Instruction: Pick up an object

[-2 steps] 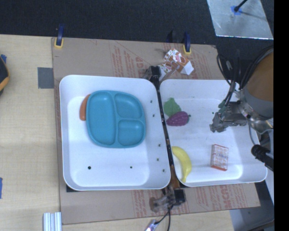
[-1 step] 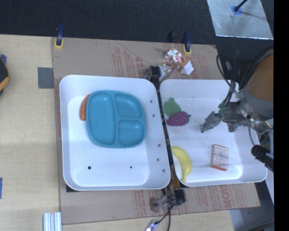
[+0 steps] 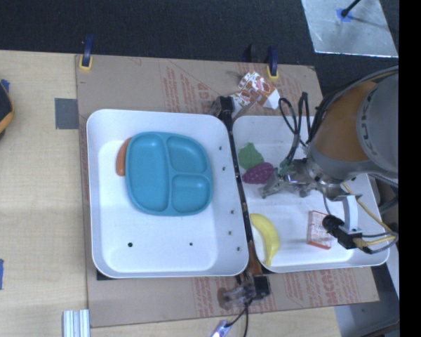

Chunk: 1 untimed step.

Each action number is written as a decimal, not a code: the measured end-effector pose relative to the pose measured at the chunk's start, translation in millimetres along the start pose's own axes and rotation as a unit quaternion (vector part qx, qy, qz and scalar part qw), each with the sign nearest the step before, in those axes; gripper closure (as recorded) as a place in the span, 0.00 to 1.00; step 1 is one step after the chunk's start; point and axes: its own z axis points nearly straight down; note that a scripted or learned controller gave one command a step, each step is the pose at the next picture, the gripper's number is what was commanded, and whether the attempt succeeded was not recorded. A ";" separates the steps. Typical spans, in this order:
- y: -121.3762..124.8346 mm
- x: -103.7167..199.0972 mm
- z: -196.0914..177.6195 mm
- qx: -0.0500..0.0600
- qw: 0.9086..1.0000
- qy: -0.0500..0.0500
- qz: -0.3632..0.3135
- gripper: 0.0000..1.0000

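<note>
Grey arm low over the right bin, end effector [image 3: 275, 185] beside the purple grapes [image 3: 258, 173].

White left bin [image 3: 161, 258] holds a blue divided plate [image 3: 169, 173] with an orange thing [image 3: 120, 159] tucked at its left edge. In the right bin [image 3: 302, 255], the grapes lie touching a green piece [image 3: 250, 154]; a yellow banana [image 3: 266, 235] sits nearer, a small red-and-white packet [image 3: 319, 229] to its right. Whether the end effector is wide or narrow, I cannot tell.

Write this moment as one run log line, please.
arm: over right bin | gripper: beside purple grapes | grasp: none seen | banana: untouched
</note>
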 end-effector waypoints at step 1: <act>71.8 14.1 -1.7 -0.002 1.000 0.001 0.002 0.00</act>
